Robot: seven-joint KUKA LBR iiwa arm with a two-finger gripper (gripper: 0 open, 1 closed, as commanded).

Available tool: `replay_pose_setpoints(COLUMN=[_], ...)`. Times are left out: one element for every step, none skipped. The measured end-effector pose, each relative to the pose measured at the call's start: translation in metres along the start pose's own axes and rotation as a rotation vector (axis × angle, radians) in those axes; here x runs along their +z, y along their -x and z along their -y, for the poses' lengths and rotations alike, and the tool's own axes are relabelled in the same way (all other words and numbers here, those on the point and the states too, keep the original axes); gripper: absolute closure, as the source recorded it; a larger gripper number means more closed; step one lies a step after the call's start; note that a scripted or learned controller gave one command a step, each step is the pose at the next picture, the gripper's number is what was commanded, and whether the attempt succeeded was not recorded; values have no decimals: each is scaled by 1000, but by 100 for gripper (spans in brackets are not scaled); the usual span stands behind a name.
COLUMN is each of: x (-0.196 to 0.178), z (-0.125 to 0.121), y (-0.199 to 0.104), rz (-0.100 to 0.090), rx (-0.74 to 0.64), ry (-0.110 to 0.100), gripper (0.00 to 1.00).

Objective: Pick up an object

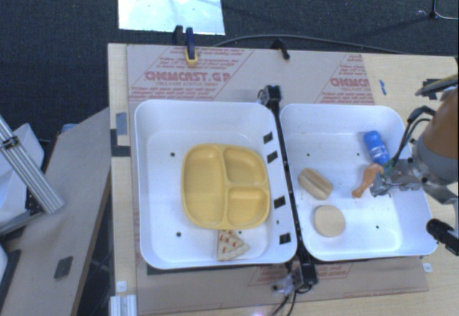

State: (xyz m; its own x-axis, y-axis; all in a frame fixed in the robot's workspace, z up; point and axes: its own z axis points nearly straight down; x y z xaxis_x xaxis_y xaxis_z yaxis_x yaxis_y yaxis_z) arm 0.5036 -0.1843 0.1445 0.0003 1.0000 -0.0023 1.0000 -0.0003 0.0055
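The right bin (337, 128) holds a blue bottle-like object (375, 146), a small orange piece (366, 180), a tan bread-roll shape (315, 183) and a round tan cookie shape (329, 221). My gripper (381, 183) reaches in from the right and sits low in this bin, right beside the orange piece and just below the blue object. The fingers are too small and dark to read. Nothing shows as lifted.
The left bin (165, 128) holds a yellow divided plate (226, 185) and a pizza slice (231, 243) near its front wall. A black divider with clips (280, 164) runs between the bins. The arm's grey body (439, 142) stands over the right bin's right edge.
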Motion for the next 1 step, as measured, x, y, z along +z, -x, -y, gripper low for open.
replay_pose_setpoints(x=[-59], z=[3], y=[-7], rz=[0], rx=[-5], ry=[2], gripper=[100])
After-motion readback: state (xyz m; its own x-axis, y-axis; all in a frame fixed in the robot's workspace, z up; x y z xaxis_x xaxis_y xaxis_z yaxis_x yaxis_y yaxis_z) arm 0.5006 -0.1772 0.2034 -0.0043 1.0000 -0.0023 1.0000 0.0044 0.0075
